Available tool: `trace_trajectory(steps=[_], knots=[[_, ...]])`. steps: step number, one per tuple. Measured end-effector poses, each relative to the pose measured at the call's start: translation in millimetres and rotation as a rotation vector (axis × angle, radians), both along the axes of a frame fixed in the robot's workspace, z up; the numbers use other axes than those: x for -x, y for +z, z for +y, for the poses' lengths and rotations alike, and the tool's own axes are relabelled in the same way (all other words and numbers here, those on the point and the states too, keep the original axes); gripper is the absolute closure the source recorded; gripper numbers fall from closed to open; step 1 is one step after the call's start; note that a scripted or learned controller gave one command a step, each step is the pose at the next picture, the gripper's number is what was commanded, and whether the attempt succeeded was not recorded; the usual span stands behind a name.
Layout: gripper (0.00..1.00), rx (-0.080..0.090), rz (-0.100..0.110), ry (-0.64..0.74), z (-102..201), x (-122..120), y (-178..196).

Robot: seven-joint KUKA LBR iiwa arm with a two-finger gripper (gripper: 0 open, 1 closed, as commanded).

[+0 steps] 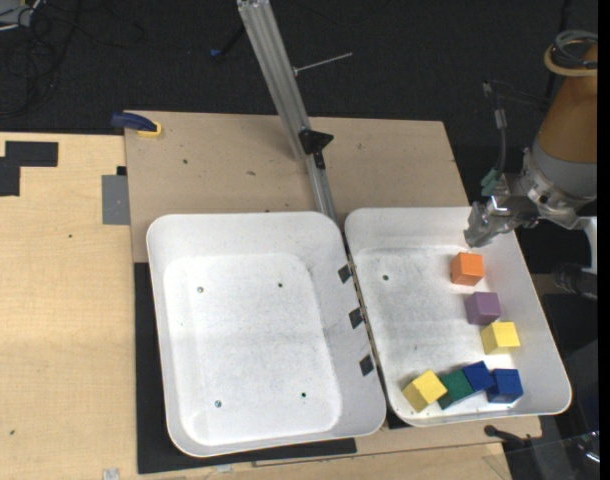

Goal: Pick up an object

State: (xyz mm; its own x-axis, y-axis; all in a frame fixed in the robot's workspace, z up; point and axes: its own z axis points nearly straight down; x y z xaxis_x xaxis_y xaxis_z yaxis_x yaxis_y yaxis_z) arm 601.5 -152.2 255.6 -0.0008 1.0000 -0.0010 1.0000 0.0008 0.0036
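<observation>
The orange block (pixel 467 268) lies in the right bin (pixel 415 258), near its far right side, with a purple block (pixel 482 307) just beside it toward us. We see the gripper (pixel 482 225) above the bin's far rim, just behind the orange block and apart from it, holding nothing; we cannot tell whether it is open or closed. We think a descent here may land on the rim, or push the orange block against the purple one.
</observation>
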Motion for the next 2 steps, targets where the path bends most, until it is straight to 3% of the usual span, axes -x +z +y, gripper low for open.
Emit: trace_trajectory(steps=[2], knots=[[1.0, -0.003, 0.008, 0.002, 89, 23, -8]])
